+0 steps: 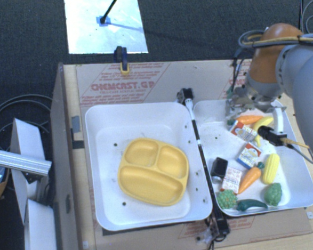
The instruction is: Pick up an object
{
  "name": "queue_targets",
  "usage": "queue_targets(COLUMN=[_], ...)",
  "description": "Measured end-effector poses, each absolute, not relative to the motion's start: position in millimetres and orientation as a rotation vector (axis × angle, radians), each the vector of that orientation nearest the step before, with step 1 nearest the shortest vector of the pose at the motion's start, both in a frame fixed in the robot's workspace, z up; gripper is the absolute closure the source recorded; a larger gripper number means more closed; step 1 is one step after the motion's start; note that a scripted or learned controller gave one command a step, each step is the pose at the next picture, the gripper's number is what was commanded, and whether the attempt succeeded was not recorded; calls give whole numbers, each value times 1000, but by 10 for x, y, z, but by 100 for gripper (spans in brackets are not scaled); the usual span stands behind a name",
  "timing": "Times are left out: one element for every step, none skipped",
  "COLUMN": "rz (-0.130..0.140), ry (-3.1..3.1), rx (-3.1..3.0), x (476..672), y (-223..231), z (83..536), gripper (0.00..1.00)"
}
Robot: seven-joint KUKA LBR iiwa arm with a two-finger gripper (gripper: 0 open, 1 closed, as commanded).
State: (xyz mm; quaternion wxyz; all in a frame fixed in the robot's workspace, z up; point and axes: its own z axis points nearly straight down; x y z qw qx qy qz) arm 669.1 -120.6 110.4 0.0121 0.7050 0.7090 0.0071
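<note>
- Arm: the grey arm (297, 69) reaches over the far end of the right bin (305, 183), with its claw (239, 106) low over the bin's far left corner.
- Claw state: it cannot be told from this view, and nothing is seen held.
- Task objects: the toy food lies just nearer the camera than the claw. Closest are a carrot (248, 119), a banana (264, 124) and a small carton (245, 133).
- Further objects: well nearer than the claw lie a black block (219, 167), a corn cob (270, 168), a second carrot (248, 179) and a broccoli floret (227, 199).
- Left bin (102, 152): a yellow divided tray (153, 170) lies well to the claw's left.
- Step, as judged: approach, before any grasp.
- Next move, as judged: choose one piece, centre over it, descend and close; the crowding by the carrot makes a clean grip harder.
</note>
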Motion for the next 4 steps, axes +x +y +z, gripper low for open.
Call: queue_targets(rz=[19,23,21,15], ry=[2212,2213,2214,2215], rx=[2198,2193,2192,2207], x=[6684,6696,6695,6575], y=[-1206,-1205,-1208,-1258], z=[1092,1207,1204,922], gripper=[0,100,0,0])
